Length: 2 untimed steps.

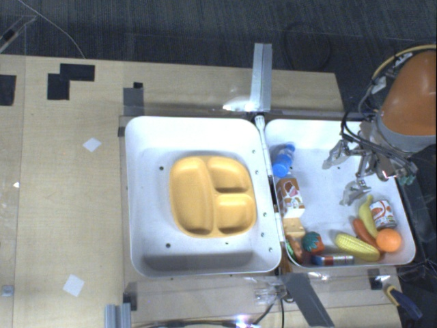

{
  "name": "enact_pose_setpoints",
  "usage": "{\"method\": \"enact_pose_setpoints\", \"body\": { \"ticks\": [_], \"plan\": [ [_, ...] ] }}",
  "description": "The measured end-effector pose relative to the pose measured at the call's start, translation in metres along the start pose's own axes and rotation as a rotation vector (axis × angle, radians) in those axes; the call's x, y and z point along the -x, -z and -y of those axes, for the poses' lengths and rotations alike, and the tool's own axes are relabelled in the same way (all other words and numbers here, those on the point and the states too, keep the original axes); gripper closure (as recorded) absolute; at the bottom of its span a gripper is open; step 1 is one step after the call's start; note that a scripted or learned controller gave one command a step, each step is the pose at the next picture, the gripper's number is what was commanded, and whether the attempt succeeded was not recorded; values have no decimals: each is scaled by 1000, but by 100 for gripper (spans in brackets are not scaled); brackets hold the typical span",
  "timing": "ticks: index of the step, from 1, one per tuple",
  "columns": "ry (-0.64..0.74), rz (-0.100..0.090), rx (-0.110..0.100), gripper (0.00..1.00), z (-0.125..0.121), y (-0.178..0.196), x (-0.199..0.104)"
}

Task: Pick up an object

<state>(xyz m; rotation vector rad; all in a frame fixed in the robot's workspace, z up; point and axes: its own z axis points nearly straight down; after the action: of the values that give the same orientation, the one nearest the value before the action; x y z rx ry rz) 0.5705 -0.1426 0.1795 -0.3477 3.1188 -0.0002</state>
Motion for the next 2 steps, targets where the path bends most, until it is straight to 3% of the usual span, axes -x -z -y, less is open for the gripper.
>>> {"method": "enact_pose_setpoints", "body": {
  "ticks": [1,2],
  "plan": [
    [130,13,-7,0,-15,-88,-30],
    [-123,20,-8,0,-26,-88,-58]
  ]
}}
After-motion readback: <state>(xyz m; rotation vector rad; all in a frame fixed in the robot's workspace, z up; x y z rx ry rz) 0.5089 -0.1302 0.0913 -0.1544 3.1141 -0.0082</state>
